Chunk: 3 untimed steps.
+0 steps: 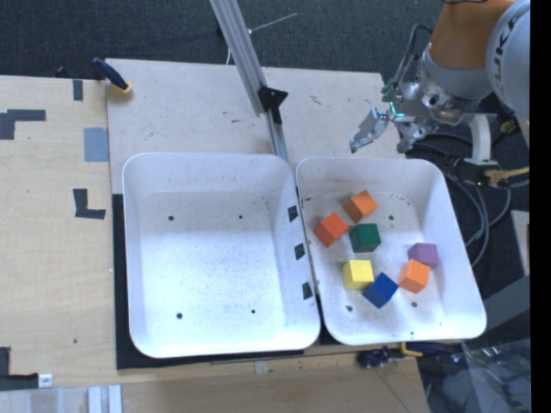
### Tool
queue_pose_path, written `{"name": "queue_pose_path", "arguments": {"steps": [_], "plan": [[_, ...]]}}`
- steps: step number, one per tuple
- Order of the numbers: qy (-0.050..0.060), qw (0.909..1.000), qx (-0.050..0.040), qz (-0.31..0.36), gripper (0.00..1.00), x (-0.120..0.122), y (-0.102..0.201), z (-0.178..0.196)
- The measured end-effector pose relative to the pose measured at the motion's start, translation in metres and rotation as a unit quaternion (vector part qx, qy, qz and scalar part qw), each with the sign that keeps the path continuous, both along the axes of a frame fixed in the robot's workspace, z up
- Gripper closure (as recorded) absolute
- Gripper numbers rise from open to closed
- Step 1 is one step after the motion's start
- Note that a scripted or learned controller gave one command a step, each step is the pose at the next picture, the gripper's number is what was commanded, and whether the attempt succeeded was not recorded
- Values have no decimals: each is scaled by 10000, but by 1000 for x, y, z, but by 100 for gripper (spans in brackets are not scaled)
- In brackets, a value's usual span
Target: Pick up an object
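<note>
Across most of the view, a pale wooden bench (198, 101), with grey tape patches (96, 144) toward its left. On it, two shallow white bins touching side by side: left bin (138, 256) and right bin (456, 256). At upper right, above the far corner of the right bin, the grey KUKA arm (508, 33) with its orange band. From the top edge down to the seam between the bins, a slanted aluminium bar (241, 41). Just beyond the right bin's far rim, raised and clear of the blocks, the gripper (372, 132); open or closed, cannot tell; nothing seen held in it.

Inside the right bin, seven small wooden cubes, clustered near the middle:
- orange cube (362, 204), farthest back
- red-orange cube (331, 228), nearest the shared wall
- green cube (365, 237), just beside both
- yellow cube (358, 273), touching the blue cube (380, 290)
- second orange cube (415, 275), below the purple cube (423, 253)

Near the bench's far left corner, a small blue-and-yellow clamp (112, 76).
</note>
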<state>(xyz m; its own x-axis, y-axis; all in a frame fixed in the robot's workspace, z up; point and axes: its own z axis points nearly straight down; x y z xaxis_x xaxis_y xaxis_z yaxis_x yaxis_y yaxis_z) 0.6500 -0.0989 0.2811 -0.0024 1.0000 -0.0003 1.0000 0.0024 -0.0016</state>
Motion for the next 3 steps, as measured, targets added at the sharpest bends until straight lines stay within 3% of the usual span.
{"name": "queue_pose_path", "arguments": {"steps": [2, 3], "plan": [[24, 10000, -2, -1, 0, -18, 6, -100], [-22, 10000, -26, -6, 0, -21, 1, -160]]}}
